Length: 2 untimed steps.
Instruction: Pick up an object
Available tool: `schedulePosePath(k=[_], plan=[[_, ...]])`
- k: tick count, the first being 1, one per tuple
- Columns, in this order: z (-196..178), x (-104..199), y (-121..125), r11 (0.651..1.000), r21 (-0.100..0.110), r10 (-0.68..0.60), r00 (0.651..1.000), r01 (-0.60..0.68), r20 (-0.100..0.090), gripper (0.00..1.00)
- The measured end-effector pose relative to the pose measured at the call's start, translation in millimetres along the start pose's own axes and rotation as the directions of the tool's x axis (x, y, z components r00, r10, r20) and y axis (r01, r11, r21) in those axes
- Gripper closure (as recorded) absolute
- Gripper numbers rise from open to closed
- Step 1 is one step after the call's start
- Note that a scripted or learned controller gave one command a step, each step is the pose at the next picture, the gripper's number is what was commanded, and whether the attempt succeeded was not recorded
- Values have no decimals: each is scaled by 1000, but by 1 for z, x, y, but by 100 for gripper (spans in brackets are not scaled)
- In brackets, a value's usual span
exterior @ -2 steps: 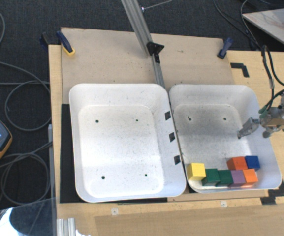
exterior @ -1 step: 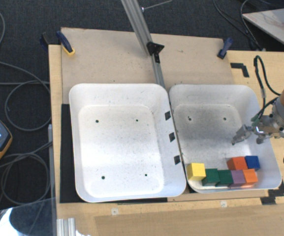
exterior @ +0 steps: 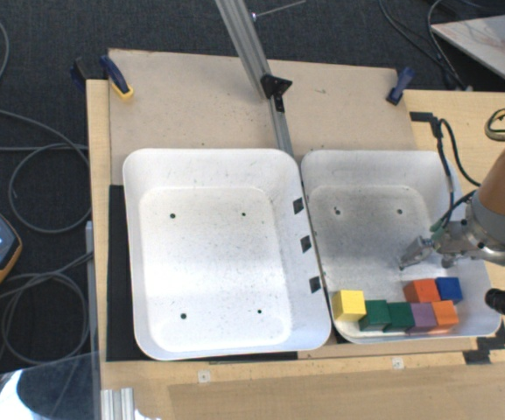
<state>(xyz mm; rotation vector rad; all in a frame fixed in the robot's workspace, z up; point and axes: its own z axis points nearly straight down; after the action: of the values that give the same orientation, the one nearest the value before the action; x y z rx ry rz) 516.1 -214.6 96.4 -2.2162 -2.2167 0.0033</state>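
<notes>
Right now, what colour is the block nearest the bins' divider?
Yellow: the block, seen in the camera view.

A wooden bench [exterior: 191, 112] stands on dark carpet [exterior: 33, 24] strewn with black cables [exterior: 24, 160].

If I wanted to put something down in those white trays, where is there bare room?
The left bin is bare floor from wall to wall. In the right bin, the far half and the left side are free. Its near right corner is crowded: the blocks lie in a clump, with the gripper just above them.
</notes>
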Motion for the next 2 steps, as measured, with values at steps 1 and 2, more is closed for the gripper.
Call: schedulePosePath(k=[1, 2], plan=[[-14, -1, 2, 1000, -9, 0, 1000, 0, 2, 100], [-57, 1, 3, 1000, -12, -1, 1000, 1, 5, 100]])
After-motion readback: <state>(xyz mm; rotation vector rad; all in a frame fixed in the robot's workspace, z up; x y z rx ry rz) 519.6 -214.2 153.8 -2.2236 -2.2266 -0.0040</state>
